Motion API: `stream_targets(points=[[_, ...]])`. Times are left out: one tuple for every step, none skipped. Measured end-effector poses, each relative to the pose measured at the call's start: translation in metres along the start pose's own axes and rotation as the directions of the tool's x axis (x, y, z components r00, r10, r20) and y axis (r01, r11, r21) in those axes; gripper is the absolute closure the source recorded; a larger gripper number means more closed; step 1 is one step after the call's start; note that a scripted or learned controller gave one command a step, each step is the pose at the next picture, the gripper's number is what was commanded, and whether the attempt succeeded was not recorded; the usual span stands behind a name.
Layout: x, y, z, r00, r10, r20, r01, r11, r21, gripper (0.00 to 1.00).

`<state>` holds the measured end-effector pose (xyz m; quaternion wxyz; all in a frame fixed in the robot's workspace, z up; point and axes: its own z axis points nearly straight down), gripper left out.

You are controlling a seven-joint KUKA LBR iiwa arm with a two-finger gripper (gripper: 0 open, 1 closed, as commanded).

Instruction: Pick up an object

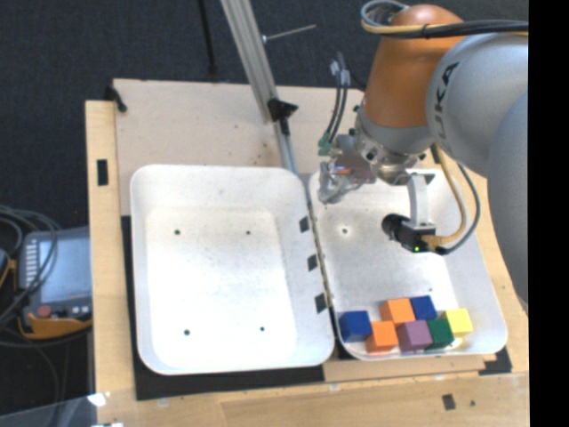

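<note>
- White plastic forms both shallow bins on the bench (102, 238); the left bin (222, 269) shows a speckled floor.
- Coloured blocks sit clustered in the near corner of the right bin (400, 265): a blue block (355, 325), an orange block (383, 334), a second orange block (399, 310), a purple block (414, 334), a darker blue block (423, 307), a green block (440, 331) and a yellow block (459, 320), packed close together.
- Grey with an orange band, the arm (418, 60) reaches in from the right.
- Its end effector (338, 183) hangs over the far left corner of the right bin, well apart from the blocks; how far it is open cannot be told, and nothing is seen in its grasp.
- An aluminium rail (253, 60) slants across the far side.
</note>
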<state>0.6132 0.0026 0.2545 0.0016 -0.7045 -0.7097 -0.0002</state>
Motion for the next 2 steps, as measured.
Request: stream_targets(points=[[0.054,-0.003,-0.004,1.000,-0.001,0.001,0.001,1.000,-0.004,1.00],[0.094,-0.017,0.004,1.000,0.001,0.002,-0.001,1.000,0.000,1.00]])
